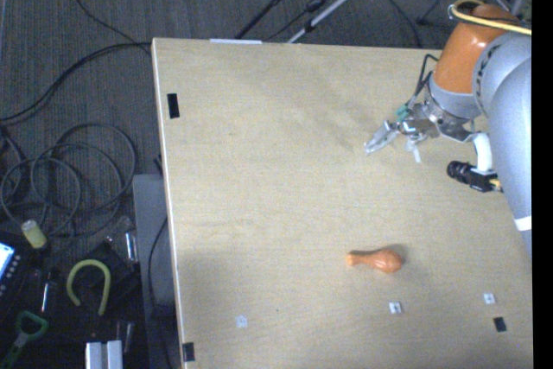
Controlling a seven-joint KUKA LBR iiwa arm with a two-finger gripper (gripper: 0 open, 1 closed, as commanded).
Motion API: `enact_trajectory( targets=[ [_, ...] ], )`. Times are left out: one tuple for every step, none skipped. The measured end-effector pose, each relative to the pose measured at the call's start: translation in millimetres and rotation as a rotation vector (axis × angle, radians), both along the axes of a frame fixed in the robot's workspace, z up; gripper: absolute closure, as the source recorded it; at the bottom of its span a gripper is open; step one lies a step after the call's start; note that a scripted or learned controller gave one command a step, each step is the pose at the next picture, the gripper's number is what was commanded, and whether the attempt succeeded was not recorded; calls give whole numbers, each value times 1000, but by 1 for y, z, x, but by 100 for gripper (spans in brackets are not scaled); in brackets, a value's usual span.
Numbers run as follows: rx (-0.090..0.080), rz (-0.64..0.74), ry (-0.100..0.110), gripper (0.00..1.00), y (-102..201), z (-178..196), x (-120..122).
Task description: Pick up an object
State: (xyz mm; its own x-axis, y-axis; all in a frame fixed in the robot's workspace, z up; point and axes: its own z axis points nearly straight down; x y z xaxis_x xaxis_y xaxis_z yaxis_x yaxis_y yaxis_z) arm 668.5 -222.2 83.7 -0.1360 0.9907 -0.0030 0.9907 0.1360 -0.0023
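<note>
Your grey arm with orange band at the right edge of the frame, tool (pixel 390 136) spread wide over bare bench (pixel 276 186), holding nothing, small orange object (pixel 377 260) lying lower right of centre, well apart from it

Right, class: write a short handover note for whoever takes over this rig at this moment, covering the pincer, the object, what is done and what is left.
Pincer: at upper right above the board, open, with nothing between its fingers.
Object: the orange piece lies on the board at lower right, nearer the camera than the pincer and apart from it.
Done: no grasp yet.
Left: bring the pincer over the orange piece, lower, close and lift.
</note>
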Motion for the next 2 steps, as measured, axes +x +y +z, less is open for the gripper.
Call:
enact_trajectory(
  targets=[
    [2,430,-2,0,6,1,1],
    [0,431,-4,100,8,11,2]
  ],
)
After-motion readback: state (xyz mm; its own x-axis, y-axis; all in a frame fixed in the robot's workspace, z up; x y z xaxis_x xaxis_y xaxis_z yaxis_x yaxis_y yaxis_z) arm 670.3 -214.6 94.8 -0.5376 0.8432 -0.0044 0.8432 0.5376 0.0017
